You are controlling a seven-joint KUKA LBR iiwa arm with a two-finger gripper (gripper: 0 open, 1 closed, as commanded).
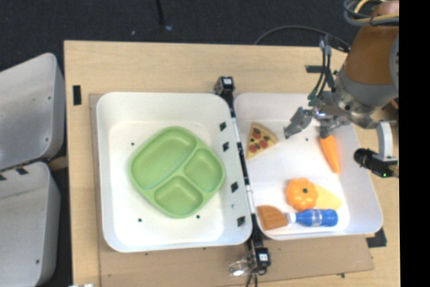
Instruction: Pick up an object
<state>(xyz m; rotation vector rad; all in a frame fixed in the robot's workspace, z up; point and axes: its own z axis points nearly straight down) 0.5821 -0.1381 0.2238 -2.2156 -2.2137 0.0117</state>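
Hovering over the right bin [363,215] with jaws spread and nothing between them, the gripper [314,123] sits beside the carrot [330,152], seemingly at the approach step, its next move a descent to straddle that toy and close.

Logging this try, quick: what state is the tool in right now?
Tool: open, holding nothing, above the right bin near the carrot.
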